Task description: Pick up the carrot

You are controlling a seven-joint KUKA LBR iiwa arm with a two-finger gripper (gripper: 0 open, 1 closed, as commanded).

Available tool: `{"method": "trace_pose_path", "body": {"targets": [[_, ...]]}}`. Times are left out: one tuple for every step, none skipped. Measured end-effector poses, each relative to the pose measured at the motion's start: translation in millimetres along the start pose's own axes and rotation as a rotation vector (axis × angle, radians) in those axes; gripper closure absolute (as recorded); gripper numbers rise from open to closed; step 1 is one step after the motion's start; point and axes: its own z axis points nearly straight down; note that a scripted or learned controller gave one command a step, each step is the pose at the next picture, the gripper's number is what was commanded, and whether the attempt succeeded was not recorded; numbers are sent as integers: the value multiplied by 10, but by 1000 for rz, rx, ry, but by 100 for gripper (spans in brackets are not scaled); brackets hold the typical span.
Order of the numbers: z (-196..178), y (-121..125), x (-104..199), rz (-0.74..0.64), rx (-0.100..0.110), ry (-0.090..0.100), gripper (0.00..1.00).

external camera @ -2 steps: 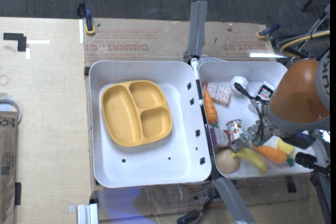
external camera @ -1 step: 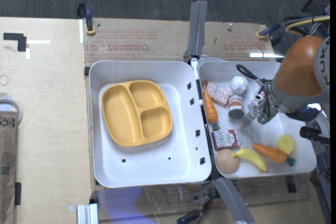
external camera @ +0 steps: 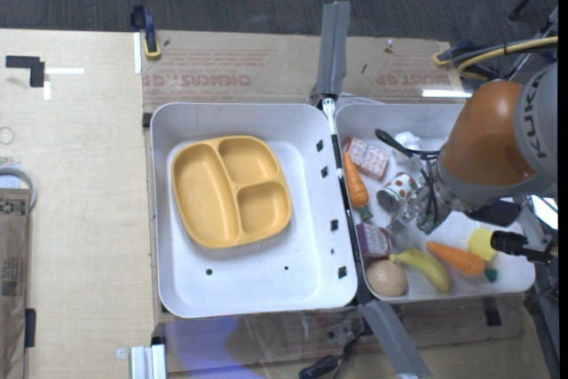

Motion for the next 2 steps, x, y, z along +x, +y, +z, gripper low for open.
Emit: {"method": "trace_pose_path", "body": {"targets": [[-5,48,-634,8,0,-2,100],[-2,-246,137,-405,-1,0,100]]}}
